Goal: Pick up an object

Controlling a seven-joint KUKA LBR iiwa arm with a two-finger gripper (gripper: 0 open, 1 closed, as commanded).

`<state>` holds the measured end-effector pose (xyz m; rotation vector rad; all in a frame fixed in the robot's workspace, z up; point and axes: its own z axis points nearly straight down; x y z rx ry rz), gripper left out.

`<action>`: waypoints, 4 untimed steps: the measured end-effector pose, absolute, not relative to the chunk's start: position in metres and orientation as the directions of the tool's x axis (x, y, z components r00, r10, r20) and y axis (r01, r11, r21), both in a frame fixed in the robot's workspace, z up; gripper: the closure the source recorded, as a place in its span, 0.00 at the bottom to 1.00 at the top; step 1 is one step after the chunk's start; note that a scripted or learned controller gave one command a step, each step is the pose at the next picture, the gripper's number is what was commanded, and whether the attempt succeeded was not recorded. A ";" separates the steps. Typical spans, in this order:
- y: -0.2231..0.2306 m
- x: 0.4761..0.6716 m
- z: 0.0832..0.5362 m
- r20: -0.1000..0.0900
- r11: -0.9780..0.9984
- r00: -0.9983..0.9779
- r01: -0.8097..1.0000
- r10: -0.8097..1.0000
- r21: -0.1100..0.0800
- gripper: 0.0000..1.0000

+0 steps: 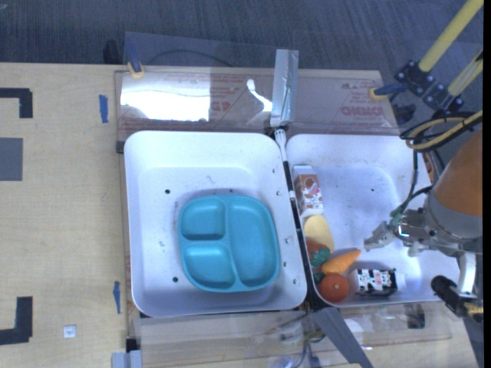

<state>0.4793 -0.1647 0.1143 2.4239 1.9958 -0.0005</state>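
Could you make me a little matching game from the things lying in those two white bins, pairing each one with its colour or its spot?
Things:
1. divided plate
2. carrot
3. tomato
4. small carton

Descriptions:
A. round and red, in the near corner of the right bin
B. blue, alone in the left bin
C. orange, lying at a slant just above the tomato
D. white and brown, against the right bin's left wall, farthest back of the group

Pairs: 1-B, 2-C, 3-A, 4-D
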 end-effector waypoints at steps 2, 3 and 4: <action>-0.185 0.606 0.159 0.002 -0.508 0.508 0.861 0.861 0.008 0.00; -0.191 0.571 0.095 0.005 -0.507 0.507 0.862 0.862 0.001 0.00; -0.191 0.571 0.104 0.002 -0.505 0.505 0.863 0.863 0.001 1.00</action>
